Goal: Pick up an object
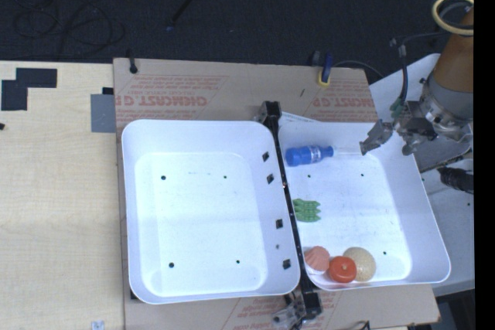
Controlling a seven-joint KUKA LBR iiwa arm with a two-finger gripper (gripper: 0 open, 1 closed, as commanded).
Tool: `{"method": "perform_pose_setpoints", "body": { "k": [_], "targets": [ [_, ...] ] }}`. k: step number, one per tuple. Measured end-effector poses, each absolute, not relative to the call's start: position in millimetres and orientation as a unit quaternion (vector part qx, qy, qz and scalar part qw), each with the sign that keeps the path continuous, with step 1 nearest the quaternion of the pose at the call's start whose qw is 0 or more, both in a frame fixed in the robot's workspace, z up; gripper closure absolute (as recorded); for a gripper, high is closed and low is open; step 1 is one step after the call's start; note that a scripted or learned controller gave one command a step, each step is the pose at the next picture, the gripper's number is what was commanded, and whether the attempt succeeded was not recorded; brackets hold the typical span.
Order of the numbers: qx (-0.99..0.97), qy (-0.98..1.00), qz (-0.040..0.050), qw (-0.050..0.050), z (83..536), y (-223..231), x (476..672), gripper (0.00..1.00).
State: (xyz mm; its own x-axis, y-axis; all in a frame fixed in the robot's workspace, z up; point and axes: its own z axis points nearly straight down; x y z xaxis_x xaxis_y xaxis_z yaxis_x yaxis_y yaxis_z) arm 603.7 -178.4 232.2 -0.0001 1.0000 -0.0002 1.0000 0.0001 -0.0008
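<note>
Table (54, 189): pale wood-grain top, with dark rectangular patches near its far left edge. A sheet of brown printed cardboard (201, 93) lies on it under both bins. Beyond the table, dark floor with loose cables.

Left bin (143, 143): shallow, white, rounded corners, a few small dark dots on its floor.

Right bin (429, 243): same type, set just beside the left bin; a black clip strip (280, 189) runs along the seam between the two.

Contents of right bin:
- Blue bottle (308, 155), lying on its side near the far left corner, pale cap end pointing right.
- Green ridged item (306, 210), small, near the left wall, mid-length.
- Pink rounded item (316, 258), near corner, against the left wall.
- Red round item (342, 269), touching the pink one and the tan one.
- Tan round item (360, 262), just right of the red one.

Arm: grey, orange band, entering from the right above the far right corner of the right bin.

Tool (387, 139): over the far rim of the right bin, well right of the blue bottle; fingers spread apart, nothing between them.
</note>
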Motion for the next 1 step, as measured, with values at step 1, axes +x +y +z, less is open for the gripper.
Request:
{"method": "perform_pose_setpoints", "body": {
  "k": [1],
  "targets": [
    [-0.709,-0.706,0.0029,0.003,189.5,-215.6,551.1,0.0]
  ]
}}
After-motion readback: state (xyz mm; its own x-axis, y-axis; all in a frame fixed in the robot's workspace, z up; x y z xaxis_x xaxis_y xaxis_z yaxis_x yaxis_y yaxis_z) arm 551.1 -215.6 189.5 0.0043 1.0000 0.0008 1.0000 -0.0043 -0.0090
